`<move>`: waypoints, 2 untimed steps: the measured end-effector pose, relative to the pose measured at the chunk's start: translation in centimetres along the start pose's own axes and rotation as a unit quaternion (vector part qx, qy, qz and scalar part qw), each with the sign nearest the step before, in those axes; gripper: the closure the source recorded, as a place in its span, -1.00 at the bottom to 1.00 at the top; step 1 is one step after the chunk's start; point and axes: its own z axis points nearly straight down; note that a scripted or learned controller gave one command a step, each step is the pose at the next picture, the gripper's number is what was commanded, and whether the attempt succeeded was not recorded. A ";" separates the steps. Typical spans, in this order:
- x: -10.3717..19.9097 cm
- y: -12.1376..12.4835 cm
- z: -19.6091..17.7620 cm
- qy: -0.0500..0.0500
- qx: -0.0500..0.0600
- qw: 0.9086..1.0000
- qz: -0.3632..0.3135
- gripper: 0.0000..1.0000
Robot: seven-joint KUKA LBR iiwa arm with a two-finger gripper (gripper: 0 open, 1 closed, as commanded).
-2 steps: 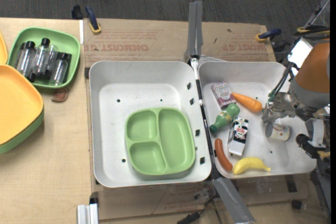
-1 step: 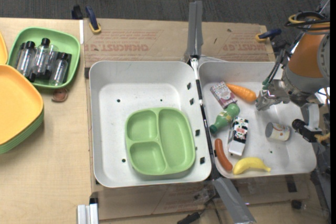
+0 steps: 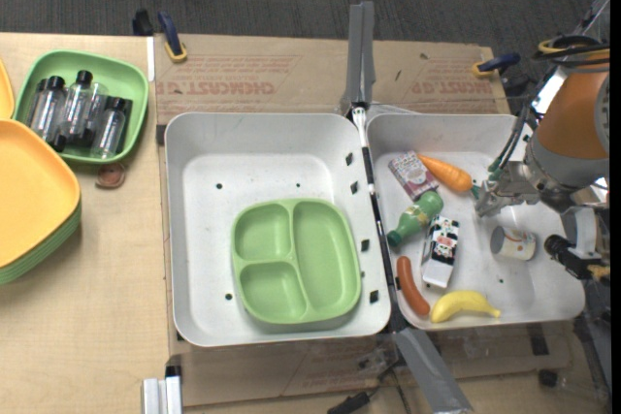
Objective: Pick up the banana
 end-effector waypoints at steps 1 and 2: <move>0.7 1.3 -2.9 0.000 0.000 0.995 0.102 1.00; 1.3 -0.4 -0.9 0.000 0.001 0.994 0.108 1.00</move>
